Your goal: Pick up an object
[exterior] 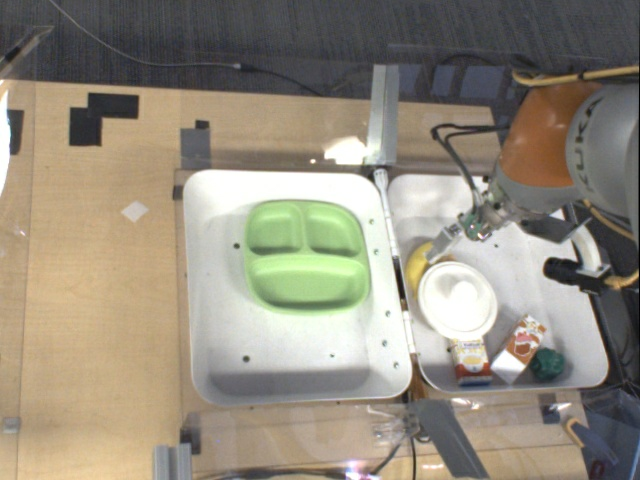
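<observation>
My arm reaches in from three o'clock, the orange band sitting above the upper right corner of the right bin (590, 368). My gripper (478, 225) hangs over the upper middle of that bin, pointing down toward seven o'clock. At this slant and size I cannot tell how it is set, and nothing shows as held in it.

Just below the gripper, at its seven o'clock, a white bowl (458, 298) sits upright near the bin's left wall. A yellow object, perhaps a banana (417, 264), lies at the bowl's ten o'clock, partly tucked under the bowl's rim and close against the bin's left wall. At the bowl's six o'clock stands a small carton (470, 360) with an orange and white face, near the bin's lower edge. At four o'clock from the bowl lies a second small carton (522, 348), tilted, red and white, and just beside it at three o'clock sits a dark green object (547, 365) too small to name.

The left bin (215, 298) holds a green divided plate (304, 254), lying flat in its upper middle, well apart from my gripper.
</observation>
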Controlling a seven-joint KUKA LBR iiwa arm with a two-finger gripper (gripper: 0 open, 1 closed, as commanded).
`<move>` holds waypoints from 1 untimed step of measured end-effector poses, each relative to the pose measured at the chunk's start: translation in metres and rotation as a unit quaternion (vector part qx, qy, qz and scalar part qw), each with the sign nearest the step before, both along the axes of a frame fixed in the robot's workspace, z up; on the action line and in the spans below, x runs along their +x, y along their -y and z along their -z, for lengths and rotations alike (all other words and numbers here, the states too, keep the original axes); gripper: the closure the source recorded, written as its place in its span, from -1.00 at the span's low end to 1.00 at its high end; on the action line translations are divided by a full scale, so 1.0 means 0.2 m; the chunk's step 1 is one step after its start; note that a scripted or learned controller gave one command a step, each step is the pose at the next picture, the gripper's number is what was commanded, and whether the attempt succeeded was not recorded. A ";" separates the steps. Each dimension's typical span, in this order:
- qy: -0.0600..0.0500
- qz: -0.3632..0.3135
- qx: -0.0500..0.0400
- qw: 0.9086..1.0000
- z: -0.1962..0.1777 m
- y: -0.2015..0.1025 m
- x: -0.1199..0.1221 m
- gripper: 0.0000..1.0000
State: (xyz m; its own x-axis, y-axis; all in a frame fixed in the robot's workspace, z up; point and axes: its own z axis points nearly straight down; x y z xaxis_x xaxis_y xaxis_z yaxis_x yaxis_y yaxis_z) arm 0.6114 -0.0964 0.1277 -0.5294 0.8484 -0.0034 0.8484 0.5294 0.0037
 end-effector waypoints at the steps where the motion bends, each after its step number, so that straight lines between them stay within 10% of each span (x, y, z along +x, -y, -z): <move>1: 0.000 0.108 0.000 0.994 0.14 -0.04 0.14 -1.00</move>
